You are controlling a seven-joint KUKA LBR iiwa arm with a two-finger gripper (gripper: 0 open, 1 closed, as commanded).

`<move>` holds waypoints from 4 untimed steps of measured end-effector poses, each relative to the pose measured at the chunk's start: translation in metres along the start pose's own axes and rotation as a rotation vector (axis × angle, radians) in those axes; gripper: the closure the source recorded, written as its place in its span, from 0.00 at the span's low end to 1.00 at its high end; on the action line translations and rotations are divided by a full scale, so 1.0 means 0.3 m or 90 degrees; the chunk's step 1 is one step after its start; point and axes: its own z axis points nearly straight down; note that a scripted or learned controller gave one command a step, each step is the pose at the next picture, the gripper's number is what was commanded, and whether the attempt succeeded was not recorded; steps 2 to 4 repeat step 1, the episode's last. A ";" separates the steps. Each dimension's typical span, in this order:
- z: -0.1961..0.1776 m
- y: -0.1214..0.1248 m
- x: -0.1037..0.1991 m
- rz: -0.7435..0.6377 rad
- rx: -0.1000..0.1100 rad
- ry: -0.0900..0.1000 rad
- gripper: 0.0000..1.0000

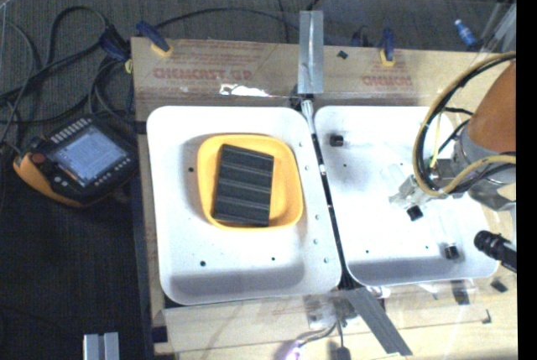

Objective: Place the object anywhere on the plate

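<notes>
Far left, on the floor beside the bench (252,69): a teach pendant (77,161) w/ lit screen, cables looping above it.

Left bin (172,258): yellow plate (289,190) sits roughly mid-bin, a bit toward the back. The dark ribbed block (244,184) lies flat on the plate, inside its rim, long side running front-to-back, slightly tilted. So the task's thing is on the plate, well apart from me.

Between the bins: a metal strip (310,65) at the back edge, another metal bar (377,325) at the front.

Right bin (369,262): a few small dark bits on the white floor — one near the back-left corner (336,140), one near the front-right (450,251).

My arm (495,119) comes in from the right, orange band up top, yellow/black cables (436,148) bundled round the wrist. My end effector (411,203) hangs over the right bin's right half, low, pointing left. Fingers too small and blurred — can't tell if spread or pressed together. Nothing visibly btwn them.
</notes>
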 end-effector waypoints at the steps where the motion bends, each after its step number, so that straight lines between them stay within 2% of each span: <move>1: 0.000 0.000 0.000 0.000 0.000 0.000 0.00; 4: 0.000 0.000 0.000 0.000 0.000 0.000 0.00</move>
